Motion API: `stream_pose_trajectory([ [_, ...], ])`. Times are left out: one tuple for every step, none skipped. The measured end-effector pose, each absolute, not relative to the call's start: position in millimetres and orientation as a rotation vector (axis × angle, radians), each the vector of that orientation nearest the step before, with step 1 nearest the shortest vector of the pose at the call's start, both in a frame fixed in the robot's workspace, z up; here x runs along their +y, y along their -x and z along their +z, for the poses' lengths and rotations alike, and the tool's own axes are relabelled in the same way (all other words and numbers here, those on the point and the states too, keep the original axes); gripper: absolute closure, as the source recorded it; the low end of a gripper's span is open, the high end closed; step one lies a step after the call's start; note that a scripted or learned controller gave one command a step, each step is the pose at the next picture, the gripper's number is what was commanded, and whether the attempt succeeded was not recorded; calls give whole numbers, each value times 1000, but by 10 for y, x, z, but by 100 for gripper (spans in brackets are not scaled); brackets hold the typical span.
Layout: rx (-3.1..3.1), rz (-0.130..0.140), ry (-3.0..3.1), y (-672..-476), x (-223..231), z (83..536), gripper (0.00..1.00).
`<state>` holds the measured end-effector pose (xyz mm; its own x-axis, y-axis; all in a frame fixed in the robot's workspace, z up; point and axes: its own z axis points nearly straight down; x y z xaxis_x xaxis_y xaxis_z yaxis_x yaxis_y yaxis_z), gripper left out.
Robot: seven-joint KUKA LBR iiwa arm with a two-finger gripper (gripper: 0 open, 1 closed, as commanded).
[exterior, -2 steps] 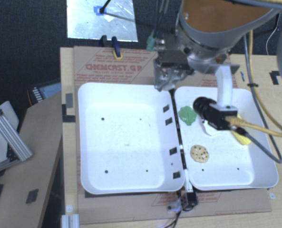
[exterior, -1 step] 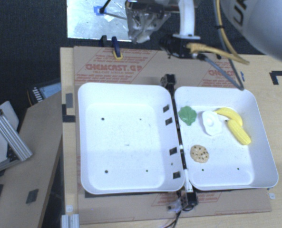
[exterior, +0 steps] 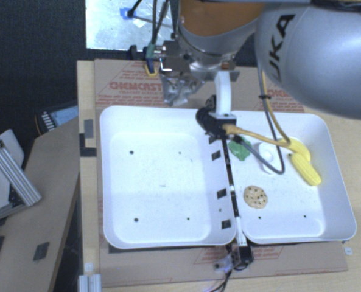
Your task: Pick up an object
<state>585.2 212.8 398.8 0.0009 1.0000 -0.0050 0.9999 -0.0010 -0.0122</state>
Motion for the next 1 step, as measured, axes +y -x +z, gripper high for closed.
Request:
stream_pose_trajectory([
  [-2229, 7, 2208, -4944, 2365, 3690, 100],
])
